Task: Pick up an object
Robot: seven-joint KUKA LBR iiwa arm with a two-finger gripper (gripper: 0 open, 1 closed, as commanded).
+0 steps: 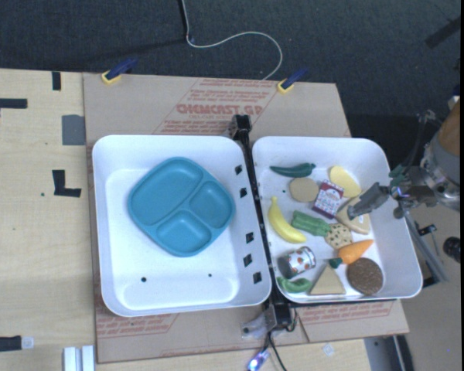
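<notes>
In front of you, the right-hand bin [375, 154] holds a heap of toy food in the lower right part of the frame. The gripper [365, 202] hangs over the right side of that heap, its grey fingers pointing left and down from the frame's right edge. You cannot tell whether the jaws are spread or pressed together, and nothing can be seen between them.

Just under the fingertips lies a pale wedge [359, 223], partly covered. Just left of the tips sit a small purple packet [328, 200] and, above it, a yellow lemon-like piece [343, 180]. A round biscuit [339, 235] and an orange carrot [353, 250] lie just below the gripper. Further left are a banana [280, 221], a green pickle [310, 224], a tan potato shape [301, 189] and a dark green pepper [292, 169]. Along the bin's lower edge sit a small tin [297, 263], a tan sandwich triangle [328, 283] and a brown round patty [365, 275].

The left-hand bin [108, 230] holds a blue divided plate [181, 205], well apart from the gripper. Both bins rest on a sheet of cardboard [209, 103].
</notes>
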